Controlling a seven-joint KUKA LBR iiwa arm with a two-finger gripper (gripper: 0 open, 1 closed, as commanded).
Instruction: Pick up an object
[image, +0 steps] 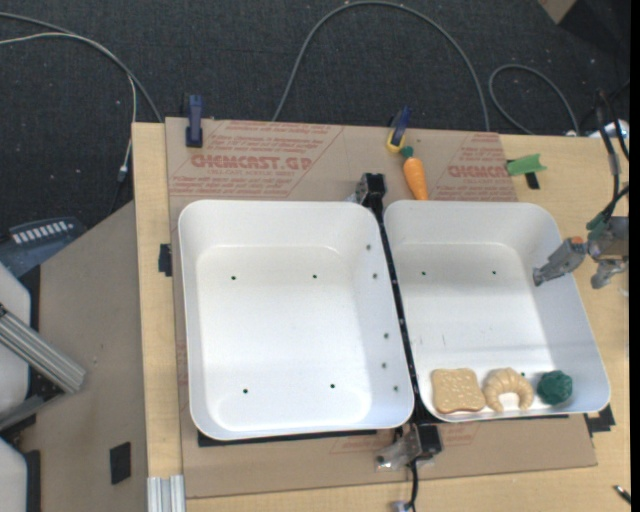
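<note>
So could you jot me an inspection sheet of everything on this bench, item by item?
Surface: tan wooden bench bearing two shallow white plastic bins, left bin and right bin.
Job's things: square tan toast piece, pale croissant and dark green round lump, in a row along the right bin's near edge.
Clutter: orange carrot on the board behind the bins.
Grippers: grey gripper over the right bin's right rim, holding nothing.
Cables: white cables on the dark floor.
Surroundings: dark carpet.

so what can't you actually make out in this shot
- Gripper: cut off by the camera view's right edge at the right bin; its state is unclear.
- Green object: too small and blurred to identify.
- Orange carrot-like item: lies behind the bins; too small to confirm.
</note>
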